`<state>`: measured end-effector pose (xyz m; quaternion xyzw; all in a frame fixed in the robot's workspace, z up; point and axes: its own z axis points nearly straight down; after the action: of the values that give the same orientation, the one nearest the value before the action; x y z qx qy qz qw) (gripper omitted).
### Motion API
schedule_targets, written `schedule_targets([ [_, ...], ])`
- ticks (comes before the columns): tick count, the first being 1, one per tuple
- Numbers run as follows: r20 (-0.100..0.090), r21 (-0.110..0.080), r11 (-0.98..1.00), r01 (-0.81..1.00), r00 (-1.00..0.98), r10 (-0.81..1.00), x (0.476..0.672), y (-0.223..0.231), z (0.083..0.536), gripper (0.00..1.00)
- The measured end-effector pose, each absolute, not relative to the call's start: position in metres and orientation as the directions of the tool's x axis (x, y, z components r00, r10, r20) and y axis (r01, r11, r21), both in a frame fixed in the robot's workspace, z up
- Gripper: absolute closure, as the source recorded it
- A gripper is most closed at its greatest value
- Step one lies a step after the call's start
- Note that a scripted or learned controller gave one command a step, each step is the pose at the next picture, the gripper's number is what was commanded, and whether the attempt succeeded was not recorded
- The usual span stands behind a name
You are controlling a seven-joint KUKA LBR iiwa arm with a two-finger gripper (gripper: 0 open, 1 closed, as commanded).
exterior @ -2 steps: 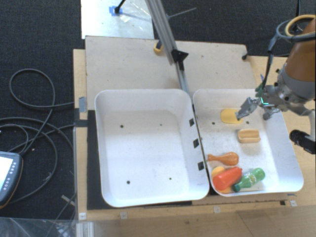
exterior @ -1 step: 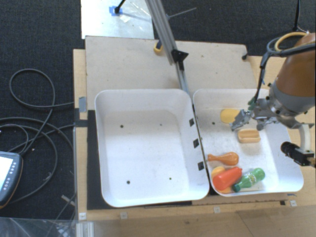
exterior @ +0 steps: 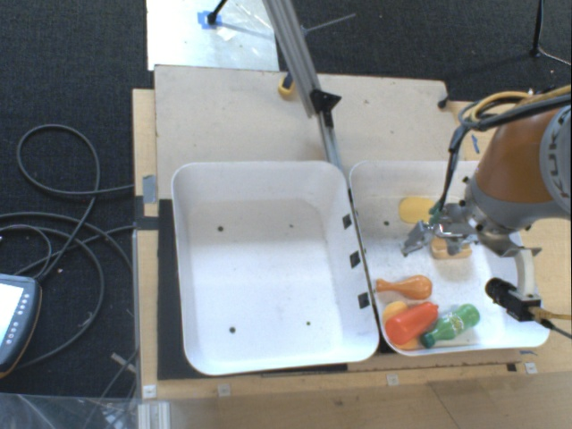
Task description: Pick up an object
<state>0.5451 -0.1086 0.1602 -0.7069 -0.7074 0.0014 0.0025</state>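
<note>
While the grey arm with its orange band reaches in from the right, its gripper hangs low over the right bin, near that bin's far half. Whether its claw is apart or together cannot be told from this slant, and nothing can be seen between its tips. A tan block-like piece lies just beside the gripper, partly hidden by the wrist, and a flat yellow piece lies just behind it. Toward the near edge of the same bin sit an orange gourd-shaped toy, a red pepper-like toy with a small yellow piece touching it, and a green bottle lying on its side. The left bin stands alongside, with its rim touching the right bin's.
</note>
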Motion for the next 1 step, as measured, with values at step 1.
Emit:
schedule_targets([
  [1, 0.002, -0.006, 0.0, 1.0, 0.0, 1.0, 0.5352, -0.1053, 0.1032, 0.0],
])
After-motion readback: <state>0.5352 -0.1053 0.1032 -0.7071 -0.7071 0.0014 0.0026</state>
